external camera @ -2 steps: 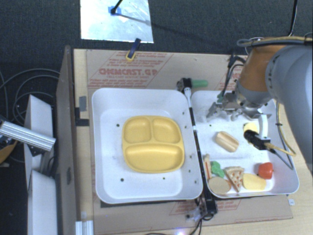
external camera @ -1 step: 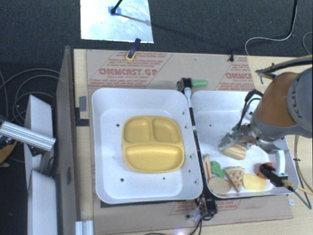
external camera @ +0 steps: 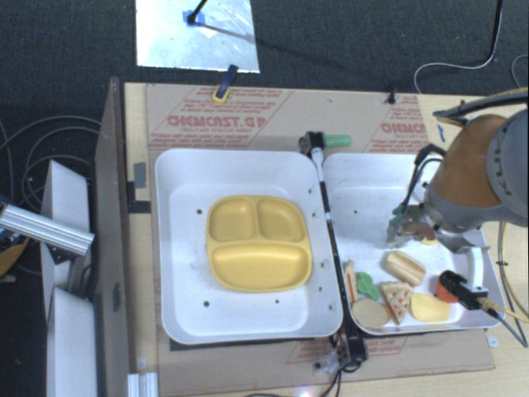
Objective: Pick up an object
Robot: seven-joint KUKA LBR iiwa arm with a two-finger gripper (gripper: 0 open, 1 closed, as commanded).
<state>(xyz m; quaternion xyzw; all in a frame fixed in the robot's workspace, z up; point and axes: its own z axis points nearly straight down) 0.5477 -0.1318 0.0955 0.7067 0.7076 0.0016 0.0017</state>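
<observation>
Hot dog bun (external camera: pixel 404 265): it lies flat in the right bin (external camera: pixel 364 180), in the lower right of the frame, with open floor around its upper side.
Handling: it looks to me like light play food, firm rather than squashy. The rounded, smooth top might let it slide out of a pinch.
Where to hold: I would close across its short width at the middle, where the sides run nearly parallel.
Long axis: it runs roughly left to right in the frame, with the right end dipping a little toward the bottom edge.
Close neighbours: a pizza slice (external camera: pixel 397 300) sits just below it and a yellow wedge (external camera: pixel 430 308) lies to the lower right. A green piece (external camera: pixel 366 289), a tan disc (external camera: pixel 370 313) and an orange stick (external camera: pixel 350 278) lie toward the divider.
Gripper (external camera: pixel 403 228): it is low inside the right bin, just above the bun in the frame and apart from it. From here I cannot tell whether it is open or closed, or whether it has anything.
Further out: the left bin (external camera: pixel 182 188) holds a yellow divided plate (external camera: pixel 258 242), well apart from the toys.
</observation>
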